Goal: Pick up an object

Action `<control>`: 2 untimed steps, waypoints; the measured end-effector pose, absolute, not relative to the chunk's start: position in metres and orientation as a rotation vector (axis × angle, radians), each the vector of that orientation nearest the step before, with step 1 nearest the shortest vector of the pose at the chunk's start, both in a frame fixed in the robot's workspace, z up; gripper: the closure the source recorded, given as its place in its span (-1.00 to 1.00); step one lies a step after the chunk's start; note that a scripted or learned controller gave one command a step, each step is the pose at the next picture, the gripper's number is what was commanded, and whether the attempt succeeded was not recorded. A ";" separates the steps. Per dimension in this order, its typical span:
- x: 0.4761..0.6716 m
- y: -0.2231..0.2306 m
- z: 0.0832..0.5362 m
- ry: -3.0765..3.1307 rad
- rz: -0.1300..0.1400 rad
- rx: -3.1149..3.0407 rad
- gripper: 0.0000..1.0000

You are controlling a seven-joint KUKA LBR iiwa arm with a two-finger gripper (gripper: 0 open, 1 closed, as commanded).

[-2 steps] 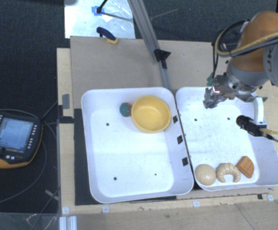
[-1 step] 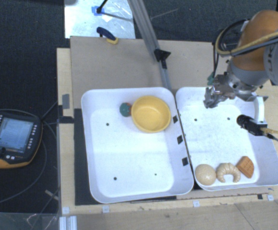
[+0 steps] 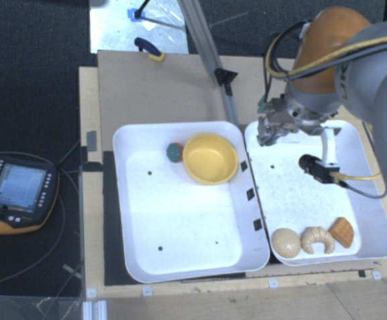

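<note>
My gripper hangs over the back left corner of the right bin, with nothing visible between its fingers. In the left bin a yellow bowl sits at the back right, with a small teal ball touching its left side. Along the front of the right bin lie a round beige bun, a croissant and an orange waffle-like piece, well in front of the gripper.
A black cylinder with a yellow cable hangs from the wrist over the right bin. A grey pole slants across the brown board behind the bins. A teach pendant lies on the floor at the left.
</note>
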State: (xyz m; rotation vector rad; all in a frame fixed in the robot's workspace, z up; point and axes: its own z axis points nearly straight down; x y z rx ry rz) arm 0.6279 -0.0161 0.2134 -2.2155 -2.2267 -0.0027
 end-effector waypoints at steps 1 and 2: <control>0.648 0.033 0.212 -2.226 -0.002 -2.216 1.00; 0.664 0.084 0.226 -2.227 -0.004 -2.216 1.00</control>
